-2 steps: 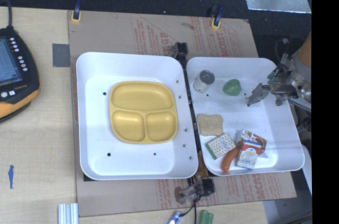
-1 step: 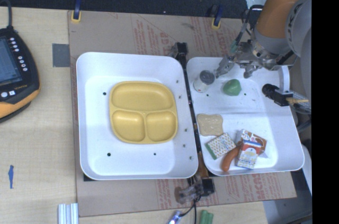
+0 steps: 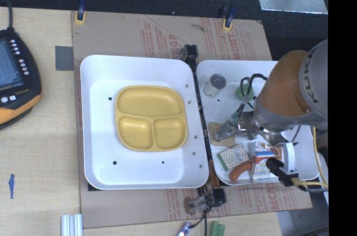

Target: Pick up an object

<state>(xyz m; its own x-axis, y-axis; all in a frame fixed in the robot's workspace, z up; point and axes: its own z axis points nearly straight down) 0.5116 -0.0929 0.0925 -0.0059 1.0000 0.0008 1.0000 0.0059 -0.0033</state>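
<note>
Object: small flat green-patterned packet (image 3: 231, 157), just below the hand (image 3: 234, 128) in the right white bin (image 3: 207, 70).
Hand: grip state unclear.
Advice: descend squarely, avoiding the orange carrot-shaped toy (image 3: 241, 170) alongside.

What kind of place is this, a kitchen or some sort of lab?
Most likely a robotics lab bench, not a kitchen. Two white bins sit on clamped cardboard, a robot arm reaches over the right bin, and a teach pendant lies at the left.
</note>
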